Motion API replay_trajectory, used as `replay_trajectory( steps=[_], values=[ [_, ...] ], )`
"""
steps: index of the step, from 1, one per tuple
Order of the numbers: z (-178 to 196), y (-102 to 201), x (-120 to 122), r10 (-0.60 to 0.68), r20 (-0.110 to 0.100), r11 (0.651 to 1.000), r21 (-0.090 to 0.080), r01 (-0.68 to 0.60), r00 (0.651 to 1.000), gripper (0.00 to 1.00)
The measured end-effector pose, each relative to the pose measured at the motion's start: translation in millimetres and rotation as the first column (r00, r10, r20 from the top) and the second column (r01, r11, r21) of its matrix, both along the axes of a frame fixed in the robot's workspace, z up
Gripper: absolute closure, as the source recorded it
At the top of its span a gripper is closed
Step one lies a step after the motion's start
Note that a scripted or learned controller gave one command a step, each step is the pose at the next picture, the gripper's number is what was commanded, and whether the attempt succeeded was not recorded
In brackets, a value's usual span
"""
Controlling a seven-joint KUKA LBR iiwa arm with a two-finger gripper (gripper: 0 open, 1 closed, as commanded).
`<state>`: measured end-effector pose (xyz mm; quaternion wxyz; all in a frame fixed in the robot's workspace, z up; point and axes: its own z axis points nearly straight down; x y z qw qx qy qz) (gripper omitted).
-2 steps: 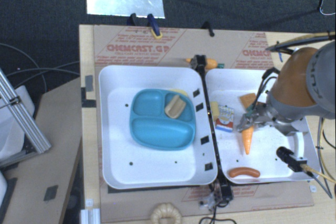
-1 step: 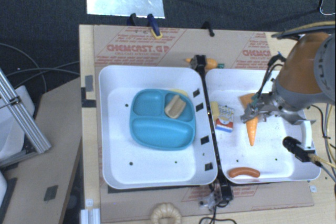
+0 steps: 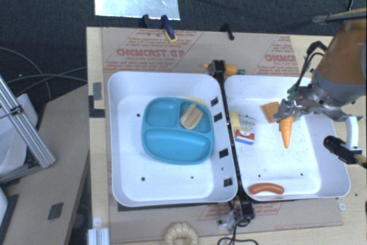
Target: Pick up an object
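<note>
In the right bin (image 3: 330, 178) my gripper (image 3: 288, 109) reaches in from the right, with its fingers closed around the wide top end of an orange toy carrot (image 3: 285, 131). The carrot points down toward the bin's front. An orange wedge (image 3: 269, 111) lies just left of the gripper. A small red, white and blue carton (image 3: 245, 129) sits near the divider, and a sausage (image 3: 266, 188) rests at the bin's front edge.
The left bin (image 3: 123, 140) holds a blue divided plate (image 3: 172, 137) with a tan bread piece (image 3: 192, 116) on it. A yellow item (image 3: 234, 119) lies by the divider. A beige ring (image 3: 182, 233) sits on the bench in front.
</note>
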<state>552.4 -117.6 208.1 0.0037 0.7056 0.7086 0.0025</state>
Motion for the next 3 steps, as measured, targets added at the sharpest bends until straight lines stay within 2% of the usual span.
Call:
replay_trajectory(
  steps=[1,2,3],
  values=[
    [17,0,1,0.0,-0.005,1.0,0.001,0.0,1.0,1.0],
    [10,46,-13,0.004,-0.009,1.0,0.004,-0.004,1.0,1.0],
    [11,81,-39,0.003,-0.009,1.0,0.004,-0.003,1.0,1.0]
  ],
)
